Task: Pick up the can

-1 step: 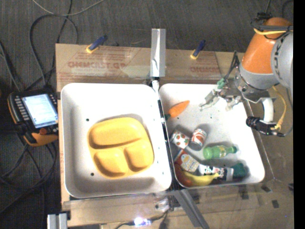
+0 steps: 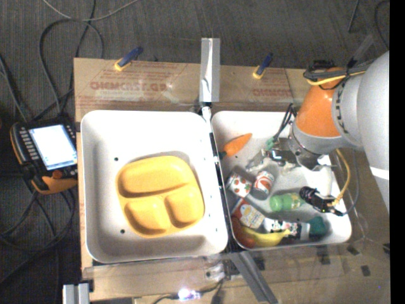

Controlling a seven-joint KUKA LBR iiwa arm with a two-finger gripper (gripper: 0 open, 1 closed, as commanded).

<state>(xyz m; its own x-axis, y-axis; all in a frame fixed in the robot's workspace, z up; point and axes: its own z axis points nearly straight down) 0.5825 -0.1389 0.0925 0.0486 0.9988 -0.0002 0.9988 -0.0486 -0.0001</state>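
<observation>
I watch my gripper (image 2: 273, 152) hang low in the right bin (image 2: 342, 232); whether its fingers are spread I cannot tell. The can (image 2: 263, 182) lies just below it, untouched, beside a green bottle (image 2: 285, 202).

Arm (image 2: 373, 106) cut off at right edge. Wrist covers right bin's (image 2: 345, 233) upper right corner. Gripper (image 2: 273, 152) tips blur into clutter. Can (image 2: 263, 182) label too small to read. Banana (image 2: 269, 237) partly under packets.
</observation>
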